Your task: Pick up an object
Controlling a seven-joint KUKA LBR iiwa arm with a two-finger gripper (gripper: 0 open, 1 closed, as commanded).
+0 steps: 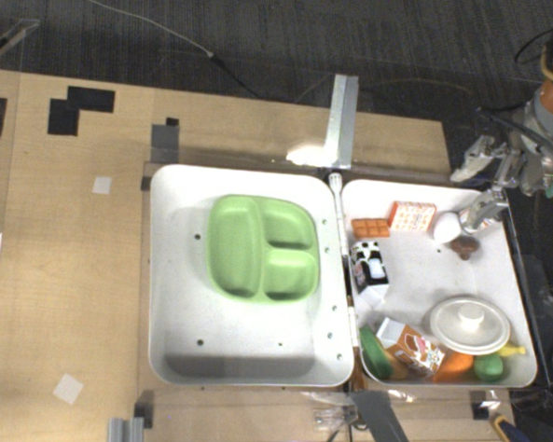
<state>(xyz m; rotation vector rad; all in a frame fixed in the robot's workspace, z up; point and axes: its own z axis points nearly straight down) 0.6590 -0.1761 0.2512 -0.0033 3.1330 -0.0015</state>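
Item: my two-finger metal gripper [488, 202], at two o'clock over the shallow white right bin [516, 277], grip state indiscernible; nothing visibly lifted, pick outstanding.

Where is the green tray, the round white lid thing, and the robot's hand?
green tray [261, 247], camera view, on its large left compartment.
round white lid [469, 322], camera view, near its centre knob.
gripper [488, 205], camera view, between its fingertips, above the right bin's far corner.

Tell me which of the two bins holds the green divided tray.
The left bin holds the green divided tray, which lies alone there. The right bin carries the small items instead: a white lidded bowl, an orange box and others.
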